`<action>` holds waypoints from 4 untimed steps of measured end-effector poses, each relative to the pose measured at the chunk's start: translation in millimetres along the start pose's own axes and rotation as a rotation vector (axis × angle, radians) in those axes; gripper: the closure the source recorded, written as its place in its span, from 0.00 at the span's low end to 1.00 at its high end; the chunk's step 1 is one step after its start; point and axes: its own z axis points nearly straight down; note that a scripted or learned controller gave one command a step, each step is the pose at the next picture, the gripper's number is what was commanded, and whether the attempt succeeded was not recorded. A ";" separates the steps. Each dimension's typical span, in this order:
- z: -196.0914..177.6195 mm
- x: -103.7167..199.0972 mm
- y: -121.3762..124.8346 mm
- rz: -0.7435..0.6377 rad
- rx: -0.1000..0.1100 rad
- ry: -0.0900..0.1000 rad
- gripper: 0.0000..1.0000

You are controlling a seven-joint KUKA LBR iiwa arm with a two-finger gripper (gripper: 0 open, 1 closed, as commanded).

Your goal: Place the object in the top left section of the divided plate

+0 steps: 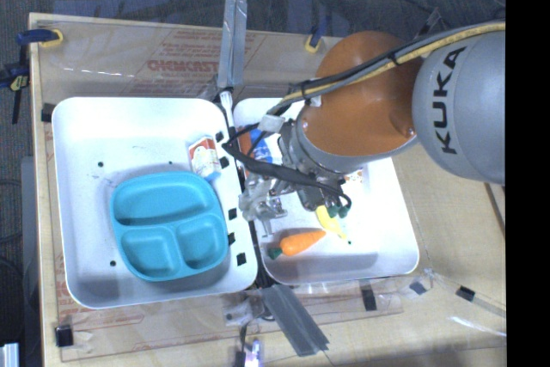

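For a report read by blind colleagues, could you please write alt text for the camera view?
A grey and orange robot arm reaches from the right over the right white bin, where a toy carrot lies below its gripper. In the left white bin, a blue divided plate holds nothing, with a small red and white packet beside its upper right edge.

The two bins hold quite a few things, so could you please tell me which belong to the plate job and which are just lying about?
Belonging to the job:
- blue divided plate, left bin
- tool, over the right bin beside the carrot; which object it will take is unclear

Lying about:
- carrot, right bin
- yellow item, right bin
- small red-and-white packet, left bin, above the plate
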 end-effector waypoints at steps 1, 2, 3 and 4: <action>20.3 -20.9 87.7 -0.143 -0.001 0.001 1.00; -188.7 -18.7 46.6 0.264 0.001 -0.005 1.00; -172.3 13.5 -10.0 0.230 0.001 -0.001 1.00; -65.1 1.3 57.8 0.056 0.000 -0.001 1.00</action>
